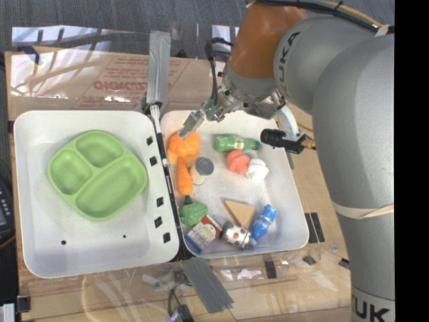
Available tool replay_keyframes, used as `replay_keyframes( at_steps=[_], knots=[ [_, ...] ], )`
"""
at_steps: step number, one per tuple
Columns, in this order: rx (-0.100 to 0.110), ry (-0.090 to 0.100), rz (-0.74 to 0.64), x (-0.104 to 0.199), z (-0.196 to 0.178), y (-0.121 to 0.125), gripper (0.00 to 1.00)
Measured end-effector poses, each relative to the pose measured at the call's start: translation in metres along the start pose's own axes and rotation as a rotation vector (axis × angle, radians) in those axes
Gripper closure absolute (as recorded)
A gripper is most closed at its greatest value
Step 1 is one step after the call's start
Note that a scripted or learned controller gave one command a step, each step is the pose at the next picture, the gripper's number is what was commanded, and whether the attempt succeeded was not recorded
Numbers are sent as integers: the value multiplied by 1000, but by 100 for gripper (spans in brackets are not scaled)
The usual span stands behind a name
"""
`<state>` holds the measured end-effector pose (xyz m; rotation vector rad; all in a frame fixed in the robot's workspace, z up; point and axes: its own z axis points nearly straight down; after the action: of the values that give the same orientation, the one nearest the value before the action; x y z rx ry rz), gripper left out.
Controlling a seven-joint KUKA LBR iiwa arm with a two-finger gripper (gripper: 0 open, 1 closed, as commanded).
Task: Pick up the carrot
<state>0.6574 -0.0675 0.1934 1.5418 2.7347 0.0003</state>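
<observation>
The carrot [184, 177] is lying in the right bin [288, 200], close against its left wall, its length running along that wall. Just above the carrot, touching its upper end, an orange bell-pepper-like toy [183, 145] is sitting. The fingers [194, 121] are hanging over the pepper, on the far side of it from the carrot, so the pepper is lying between them and the carrot. Whether the fingers are apart or together cannot be told, as they are showing as one thin grey piece; nothing is visible between them.

Right of the carrot, a small grey-topped jar [201, 169] is standing just beside it. Further right of the carrot, a pink and white toy [245, 164] is resting, and a green bottle [236, 143] is lying above that. Below the carrot, a green leafy toy [193, 213] is sitting nearly against its lower end, with a small carton [202, 233], a can [234, 235], a tan wedge [240, 212] and a blue bottle [263, 222] spreading rightward from there.

Left of the carrot, across the wall, the left bin [40, 247] is bearing a green divided plate [98, 174].
</observation>
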Motion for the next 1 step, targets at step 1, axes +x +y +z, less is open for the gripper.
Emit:
replay_keyframes(
  at_steps=[1],
  knots=[
    [5, 3, 322, -32, 102, -21, 0]
  ],
)
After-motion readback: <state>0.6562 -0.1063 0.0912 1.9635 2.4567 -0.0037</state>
